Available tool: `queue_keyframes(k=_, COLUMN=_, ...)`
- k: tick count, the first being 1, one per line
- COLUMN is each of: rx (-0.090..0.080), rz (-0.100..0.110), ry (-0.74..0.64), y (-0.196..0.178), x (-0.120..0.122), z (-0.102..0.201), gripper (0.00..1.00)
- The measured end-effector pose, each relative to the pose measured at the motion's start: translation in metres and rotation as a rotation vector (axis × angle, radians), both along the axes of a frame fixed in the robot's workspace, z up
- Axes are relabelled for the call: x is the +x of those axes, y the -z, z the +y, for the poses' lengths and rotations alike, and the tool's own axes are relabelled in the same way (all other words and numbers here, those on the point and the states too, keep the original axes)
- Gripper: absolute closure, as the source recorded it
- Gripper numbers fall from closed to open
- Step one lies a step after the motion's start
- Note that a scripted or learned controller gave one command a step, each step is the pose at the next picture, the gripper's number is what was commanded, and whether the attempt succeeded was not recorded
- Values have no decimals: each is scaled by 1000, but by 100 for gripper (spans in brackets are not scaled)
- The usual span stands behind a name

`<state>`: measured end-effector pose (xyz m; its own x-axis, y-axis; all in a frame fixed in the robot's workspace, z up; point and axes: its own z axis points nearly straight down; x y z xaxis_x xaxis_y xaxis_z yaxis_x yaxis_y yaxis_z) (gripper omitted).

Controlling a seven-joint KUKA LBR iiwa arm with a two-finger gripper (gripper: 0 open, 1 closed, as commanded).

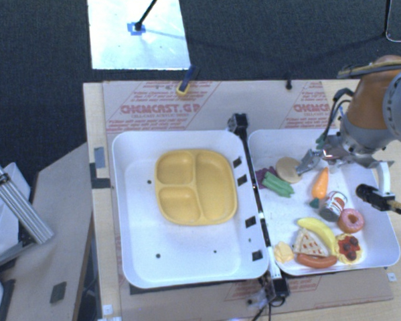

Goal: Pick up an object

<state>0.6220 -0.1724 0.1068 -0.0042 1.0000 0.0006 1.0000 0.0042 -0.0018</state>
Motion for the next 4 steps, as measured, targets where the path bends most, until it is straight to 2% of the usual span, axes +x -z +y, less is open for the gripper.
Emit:
queue_keyframes(k=1, rx=-1, rz=-5, ry=1, y=19, x=2, z=0, gripper=0)
queue_keyframes(k=2, rx=-2, rz=-13, ry=-2, y=6, x=5, z=0, gripper=100)
queue_keyframes(k=3, rx=-2, rz=-8, ry=1, y=-40, x=8, z=-6, gripper=100)
queue_keyframes(k=4, rx=-2, rz=-8, ry=-1, y=-87, x=11, z=2, gripper=100)
